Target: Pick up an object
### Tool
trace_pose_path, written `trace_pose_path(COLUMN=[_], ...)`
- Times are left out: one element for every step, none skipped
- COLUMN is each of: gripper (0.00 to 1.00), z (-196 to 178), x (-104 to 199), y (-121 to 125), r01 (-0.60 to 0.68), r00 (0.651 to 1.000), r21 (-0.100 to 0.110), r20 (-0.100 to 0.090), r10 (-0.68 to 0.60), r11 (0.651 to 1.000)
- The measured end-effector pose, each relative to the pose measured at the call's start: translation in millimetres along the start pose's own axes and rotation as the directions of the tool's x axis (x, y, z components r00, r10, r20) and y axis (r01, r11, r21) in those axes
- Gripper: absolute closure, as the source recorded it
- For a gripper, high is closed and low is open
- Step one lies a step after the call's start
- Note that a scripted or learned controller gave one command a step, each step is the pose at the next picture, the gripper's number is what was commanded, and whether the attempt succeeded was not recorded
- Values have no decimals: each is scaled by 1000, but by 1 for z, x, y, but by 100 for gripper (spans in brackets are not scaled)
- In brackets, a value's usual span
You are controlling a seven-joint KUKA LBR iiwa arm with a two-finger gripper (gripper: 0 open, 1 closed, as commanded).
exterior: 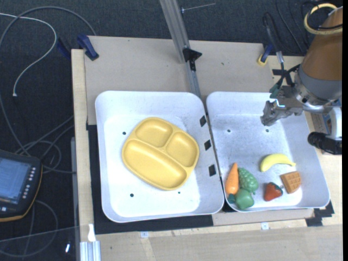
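In the right bin (244, 118) several toy foods lie along the near edge: a yellow banana (276, 161), an orange carrot (232, 179), a green bunch of grapes (247, 179), a green pepper (244, 199), a red strawberry (272, 191) and a brown waffle piece (291, 181). My gripper (269, 115) hangs over the far right part of this bin, above bare bin floor and well behind the banana. Nothing shows between its fingers.
The left bin (109, 145) holds a yellow divided plate (160, 153). A metal pole (176, 20) slants down to the seam between the bins. Blue clamps (87, 47) sit on the bench's far edge. A pendant (16, 184) lies on the floor at left.
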State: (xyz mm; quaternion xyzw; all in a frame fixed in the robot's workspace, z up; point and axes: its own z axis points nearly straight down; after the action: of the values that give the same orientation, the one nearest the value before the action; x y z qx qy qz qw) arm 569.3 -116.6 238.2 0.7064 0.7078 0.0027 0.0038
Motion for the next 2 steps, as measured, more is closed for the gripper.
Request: trace_pose_path(gripper=[100,100], z=[-23,-28], x=[0,49], y=[1,13], r01=[0,4], r00=[1000,1000], r21=[4,6], r20=[-1,-2], r10=[0,-4], r11=[1000,1000])
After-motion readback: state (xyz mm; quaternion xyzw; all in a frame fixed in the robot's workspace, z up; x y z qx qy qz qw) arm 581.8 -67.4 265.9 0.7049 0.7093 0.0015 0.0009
